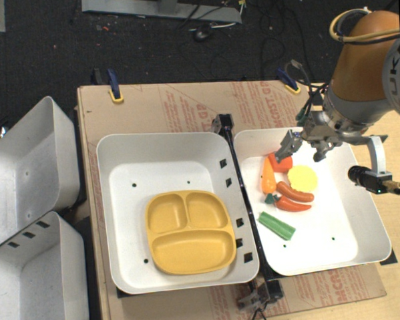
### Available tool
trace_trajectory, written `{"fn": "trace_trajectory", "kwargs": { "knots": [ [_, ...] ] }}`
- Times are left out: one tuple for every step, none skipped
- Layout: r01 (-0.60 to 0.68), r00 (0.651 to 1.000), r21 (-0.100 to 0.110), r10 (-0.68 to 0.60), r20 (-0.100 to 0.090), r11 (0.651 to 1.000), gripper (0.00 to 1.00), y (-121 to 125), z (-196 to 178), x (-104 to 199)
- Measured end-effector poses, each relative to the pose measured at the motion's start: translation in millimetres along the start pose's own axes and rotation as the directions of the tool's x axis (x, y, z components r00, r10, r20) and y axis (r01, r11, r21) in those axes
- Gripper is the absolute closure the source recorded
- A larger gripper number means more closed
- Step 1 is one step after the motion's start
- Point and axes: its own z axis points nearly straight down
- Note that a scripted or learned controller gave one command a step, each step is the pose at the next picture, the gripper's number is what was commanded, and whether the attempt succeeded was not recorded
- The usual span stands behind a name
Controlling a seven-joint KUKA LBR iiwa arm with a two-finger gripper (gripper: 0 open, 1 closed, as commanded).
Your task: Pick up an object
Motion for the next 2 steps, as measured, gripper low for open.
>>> {"fn": "trace_trajectory", "kwargs": {
  "knots": [
    [0.002,1.0,-0.012,-0.002,0.001,1.0,0.0,2,-7,0],
    [0.001,1.0,-0.006,-0.001,0.0,1.0,0.0,1,57,2]
  ]
}}
